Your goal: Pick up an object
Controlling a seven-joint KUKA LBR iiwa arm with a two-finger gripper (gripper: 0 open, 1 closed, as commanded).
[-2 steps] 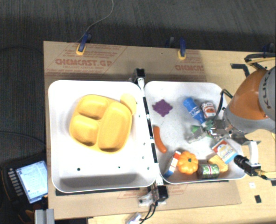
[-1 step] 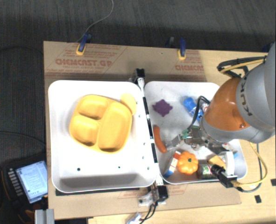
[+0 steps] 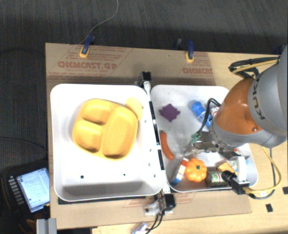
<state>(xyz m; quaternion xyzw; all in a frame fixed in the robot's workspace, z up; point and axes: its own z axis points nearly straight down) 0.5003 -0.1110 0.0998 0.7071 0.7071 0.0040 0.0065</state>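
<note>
- Dark grey carpet surrounds a brown cardboard-topped bench (image 3: 85, 65), its sheet held by small blue and yellow clamps along the far edge.
- Two shallow white plastic bins sit side by side on it, touching at a black hinge-like seam.
- Left bin (image 3: 66, 179) holds a glossy yellow moulded tray with three rounded compartments (image 3: 106, 128), lying near the bin's middle.
- Right bin (image 3: 182, 92) is crowded: a purple flat star-shaped piece (image 3: 169, 112) near its far side, a small blue object (image 3: 197, 108) just beside it, a slim orange carrot-shaped toy (image 3: 165, 146) along the left wall, and a small orange pumpkin-shaped toy (image 3: 195, 170) near the front edge, with a dark jar-like item (image 3: 214, 179) just beside it.
- Grey arm with its orange band (image 3: 234, 113) reaches in from the right and covers much of the right bin's right half.
- Metal gripper (image 3: 205, 143) hangs over the clutter just behind the pumpkin; whether its jaws are spread or closed cannot be told, and nothing is seen held.
</note>
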